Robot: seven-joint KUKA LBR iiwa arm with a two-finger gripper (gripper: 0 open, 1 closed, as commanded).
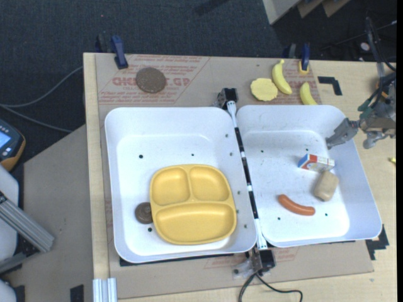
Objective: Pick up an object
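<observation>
Across the tabletop (94, 168) we count two shallow white bins side by side, and our gripper (352, 133) sits at the upper right edge of the right bin (302, 234). We see nothing between its prongs, but whether they are spread or closed we cannot tell.

Three things lie in the right bin, all below and to the left of the gripper. Nearest is a small red, white and blue carton (315, 162). Just beneath that, touching or nearly so, is a tan rounded block (326, 186) with a soft matte look. Lower and further left lies one orange-red sausage (296, 206), slim and slightly curved.

Well away to the gripper's left, the left bin (126, 131) holds two things: one yellow plastic plate (192, 203) with three compartments and rounded corners, smooth and glossy, and one dark brown disc (143, 213) tucked against the plate's left edge.

Outside the bins, up and to the left of the gripper, we count two yellow bananas (281, 77) and one flat yellow wavy-edged piece (264, 89). Far to the left on the cardboard rests one brown round disc (150, 79).
</observation>
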